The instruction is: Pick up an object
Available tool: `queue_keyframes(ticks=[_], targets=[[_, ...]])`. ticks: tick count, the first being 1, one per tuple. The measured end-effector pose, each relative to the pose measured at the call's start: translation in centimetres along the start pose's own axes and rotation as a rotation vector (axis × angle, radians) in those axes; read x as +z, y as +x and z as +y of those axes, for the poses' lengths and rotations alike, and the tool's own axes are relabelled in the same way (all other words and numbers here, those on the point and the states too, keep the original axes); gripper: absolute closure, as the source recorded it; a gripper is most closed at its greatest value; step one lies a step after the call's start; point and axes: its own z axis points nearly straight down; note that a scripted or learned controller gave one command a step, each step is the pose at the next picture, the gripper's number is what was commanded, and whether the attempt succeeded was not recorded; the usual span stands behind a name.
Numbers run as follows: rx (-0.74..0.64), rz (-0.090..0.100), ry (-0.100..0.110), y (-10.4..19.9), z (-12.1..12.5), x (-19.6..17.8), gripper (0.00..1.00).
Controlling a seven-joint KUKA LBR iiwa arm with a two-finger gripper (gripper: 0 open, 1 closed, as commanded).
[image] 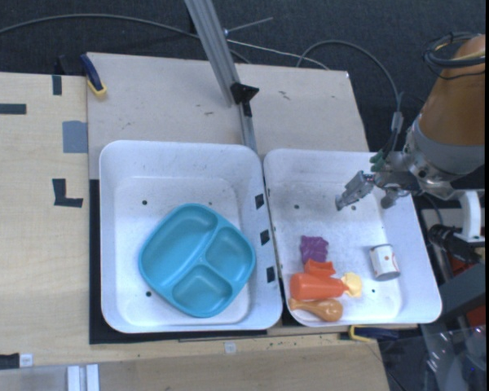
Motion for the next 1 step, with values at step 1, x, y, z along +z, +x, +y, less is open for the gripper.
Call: queue_keyframes(ticks=[1], targets=[[0.000, 0.000, 0.000, -0.01, 0.00, -0.01, 0.00]])
